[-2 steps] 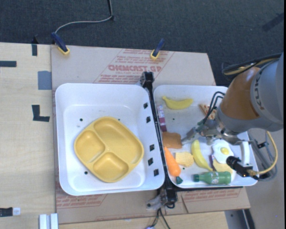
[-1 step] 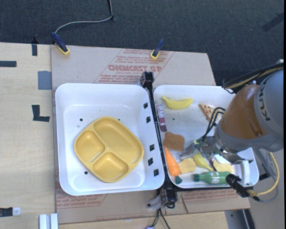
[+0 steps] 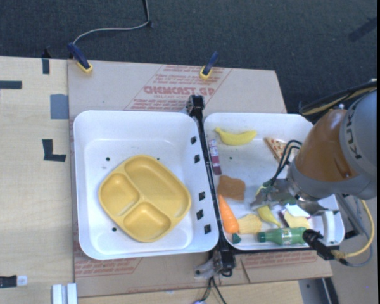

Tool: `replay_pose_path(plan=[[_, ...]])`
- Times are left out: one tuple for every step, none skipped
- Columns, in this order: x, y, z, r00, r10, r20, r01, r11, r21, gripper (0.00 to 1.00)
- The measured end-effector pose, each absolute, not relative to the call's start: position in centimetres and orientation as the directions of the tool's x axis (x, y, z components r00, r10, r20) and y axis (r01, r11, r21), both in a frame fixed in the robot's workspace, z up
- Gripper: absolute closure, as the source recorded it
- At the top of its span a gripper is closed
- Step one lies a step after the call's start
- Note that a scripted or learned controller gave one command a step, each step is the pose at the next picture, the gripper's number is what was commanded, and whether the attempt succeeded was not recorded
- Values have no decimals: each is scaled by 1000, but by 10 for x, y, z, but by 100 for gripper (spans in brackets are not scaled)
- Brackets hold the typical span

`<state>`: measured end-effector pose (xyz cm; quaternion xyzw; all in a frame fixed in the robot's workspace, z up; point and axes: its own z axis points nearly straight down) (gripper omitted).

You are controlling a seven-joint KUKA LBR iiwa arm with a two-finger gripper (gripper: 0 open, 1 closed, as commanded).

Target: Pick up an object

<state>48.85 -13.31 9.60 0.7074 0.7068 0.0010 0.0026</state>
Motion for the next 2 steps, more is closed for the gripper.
replay_pose_path(plan=[[484, -77, 204, -1, 1000, 0, 1000, 1, -1, 100], [484, -9, 242, -2, 1000, 0, 1000, 2, -1, 100]])
